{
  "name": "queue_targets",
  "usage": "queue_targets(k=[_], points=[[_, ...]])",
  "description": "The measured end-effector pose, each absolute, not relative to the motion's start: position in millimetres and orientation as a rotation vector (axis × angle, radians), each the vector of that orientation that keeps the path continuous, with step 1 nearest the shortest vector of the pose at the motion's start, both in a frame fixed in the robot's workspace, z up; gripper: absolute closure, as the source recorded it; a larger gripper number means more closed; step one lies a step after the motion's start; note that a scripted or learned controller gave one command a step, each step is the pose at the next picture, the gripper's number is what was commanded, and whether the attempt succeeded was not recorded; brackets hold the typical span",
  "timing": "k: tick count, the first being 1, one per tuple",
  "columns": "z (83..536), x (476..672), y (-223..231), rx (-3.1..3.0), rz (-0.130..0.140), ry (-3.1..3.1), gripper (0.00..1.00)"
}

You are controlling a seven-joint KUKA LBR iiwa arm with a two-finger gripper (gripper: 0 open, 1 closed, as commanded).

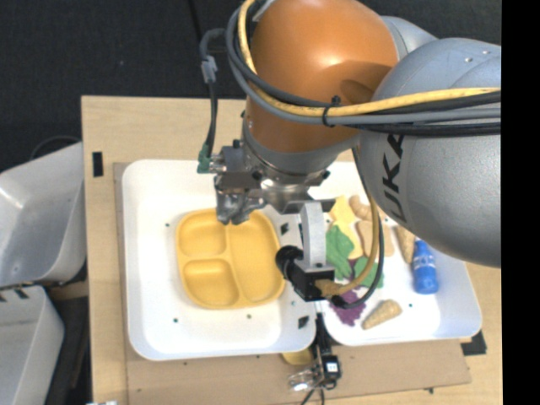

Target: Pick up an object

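Yellow divided plate (226, 258) lies in the left bin (143, 251). Right bin (447, 310) holds a tan cone (381, 313), purple piece (348, 313), green item (340, 245) and blue bottle (424, 268). Above, the gripper (234, 209) hangs at the plate's far rim; the arm (439, 142) reads "KU".

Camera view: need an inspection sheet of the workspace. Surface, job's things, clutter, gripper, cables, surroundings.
Surface: wooden bench bearing two white bins, left bin and right bin.
Job's things: yellow divided plate lying flat in the left bin.
Clutter: blue bottle, green piece, purple piece and tan cone in the right bin.
Gripper: gripper over the plate's far rim; finger state unclear.
Cables: yellow and black cables looped around the orange band.
Surroundings: dark floor; white object at left.
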State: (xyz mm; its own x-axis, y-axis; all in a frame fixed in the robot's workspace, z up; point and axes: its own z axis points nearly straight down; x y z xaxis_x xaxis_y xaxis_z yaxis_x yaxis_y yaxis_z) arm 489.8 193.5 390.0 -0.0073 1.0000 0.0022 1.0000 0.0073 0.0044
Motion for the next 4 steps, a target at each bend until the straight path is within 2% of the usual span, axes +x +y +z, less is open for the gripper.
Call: queue_targets(k=[1, 2, 3, 4], points=[[490.3, 531.9, 224.0, 2.211, 0.008, 2.225, 1.0], [252.4, 486.2, 220.5, 2.226, -0.038, 2.229, 1.0], [139.4, 486.3, 219.2, 2.226, -0.03, 2.225, 1.0], [285.2, 492.8, 173.9, 2.221, 0.009, 2.214, 1.0]])
